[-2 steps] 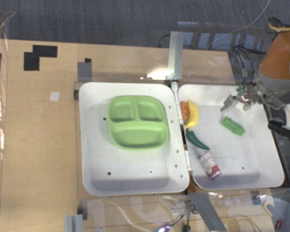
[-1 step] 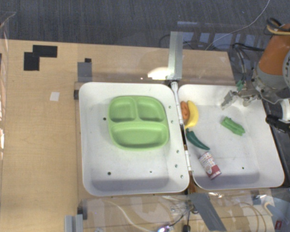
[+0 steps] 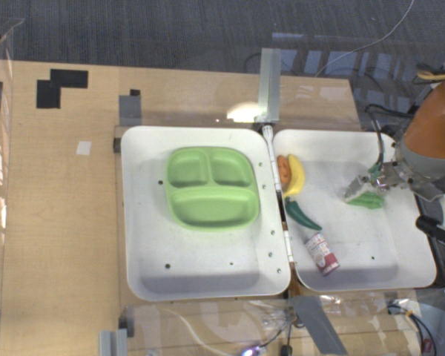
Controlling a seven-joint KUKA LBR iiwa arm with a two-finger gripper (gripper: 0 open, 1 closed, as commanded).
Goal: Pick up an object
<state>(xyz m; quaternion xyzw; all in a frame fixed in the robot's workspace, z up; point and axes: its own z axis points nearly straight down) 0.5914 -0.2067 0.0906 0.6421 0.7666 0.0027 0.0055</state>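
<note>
A small bottle [image 3: 321,252] lies at the right bin's [image 3: 400,273] front edge. The gripper [image 3: 365,188], its fingers pinching one end of a green object [image 3: 366,200] that rests on the bin floor, extends leftward from the arm's [image 3: 430,136] orange-banded wrist. A banana [image 3: 295,175] lies well apart, near the divider.

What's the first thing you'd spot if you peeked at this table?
Probably the bright green divided plate, sitting in the middle of the left bin. Next come the yellow banana by the right bin's left wall and the gripper right over a small green object near that bin's right side.
</note>
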